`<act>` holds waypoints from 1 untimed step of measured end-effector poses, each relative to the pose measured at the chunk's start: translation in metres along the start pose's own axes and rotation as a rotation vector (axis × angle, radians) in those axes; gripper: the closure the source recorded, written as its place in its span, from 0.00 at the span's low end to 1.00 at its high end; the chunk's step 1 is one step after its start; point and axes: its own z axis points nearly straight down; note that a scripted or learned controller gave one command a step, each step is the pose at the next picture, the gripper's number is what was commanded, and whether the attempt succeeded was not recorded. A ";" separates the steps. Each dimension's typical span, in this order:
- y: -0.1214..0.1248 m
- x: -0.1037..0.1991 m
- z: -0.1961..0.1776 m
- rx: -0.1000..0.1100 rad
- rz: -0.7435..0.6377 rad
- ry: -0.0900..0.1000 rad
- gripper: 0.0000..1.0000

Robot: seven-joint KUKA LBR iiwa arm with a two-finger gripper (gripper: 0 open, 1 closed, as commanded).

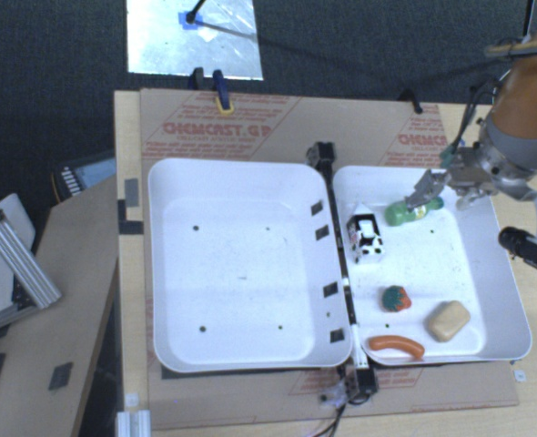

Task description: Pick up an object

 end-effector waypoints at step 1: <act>-0.042 0.012 -0.090 -0.008 -0.003 0.000 0.00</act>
